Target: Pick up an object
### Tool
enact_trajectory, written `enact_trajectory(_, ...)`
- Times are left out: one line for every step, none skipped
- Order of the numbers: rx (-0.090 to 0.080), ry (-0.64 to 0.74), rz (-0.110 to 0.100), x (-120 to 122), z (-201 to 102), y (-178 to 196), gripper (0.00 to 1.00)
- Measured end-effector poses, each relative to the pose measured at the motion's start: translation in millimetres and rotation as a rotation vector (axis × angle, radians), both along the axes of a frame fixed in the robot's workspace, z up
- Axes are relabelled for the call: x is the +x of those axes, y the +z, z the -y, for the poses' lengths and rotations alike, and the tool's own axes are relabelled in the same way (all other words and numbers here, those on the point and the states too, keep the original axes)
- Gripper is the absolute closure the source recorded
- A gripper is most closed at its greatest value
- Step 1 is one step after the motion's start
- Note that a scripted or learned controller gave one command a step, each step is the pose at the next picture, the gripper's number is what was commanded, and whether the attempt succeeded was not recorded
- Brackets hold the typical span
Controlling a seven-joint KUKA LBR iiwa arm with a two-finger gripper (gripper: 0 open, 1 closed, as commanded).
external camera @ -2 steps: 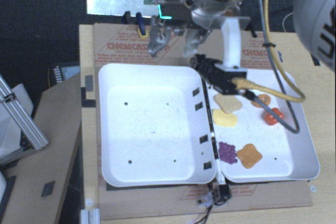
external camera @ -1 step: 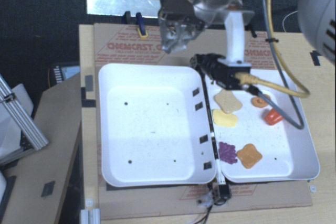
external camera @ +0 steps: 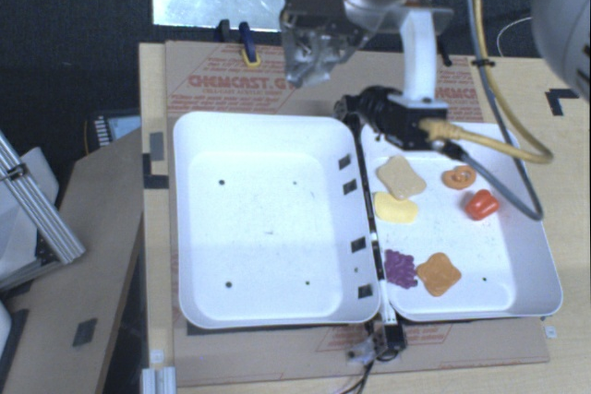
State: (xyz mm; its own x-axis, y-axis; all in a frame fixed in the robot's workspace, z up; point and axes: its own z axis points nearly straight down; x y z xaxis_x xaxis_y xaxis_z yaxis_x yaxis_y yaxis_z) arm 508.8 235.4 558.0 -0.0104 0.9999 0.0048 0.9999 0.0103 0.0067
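Several small objects lie in the right bin. A tan bread-like slice sits near the bin's left wall, with a flat yellow piece just in front of it. An orange ring and a red piece lie further right. Toward the front are a purple grape cluster and an orange cookie-shaped piece. My gripper hangs high above the far edge of the bench, behind the left bin and apart from every object. Nothing is visibly held in it.
The two bins meet along a hinged divider. A brown cardboard sheet lies under them, with a yellow-and-blue clamp at its far edge. A metal rail stands at the left.
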Motion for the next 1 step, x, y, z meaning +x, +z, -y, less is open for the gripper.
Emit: enact_trajectory(0.002, 0.003, 0.002, 0.0, -0.4, 11.4, 1.00)
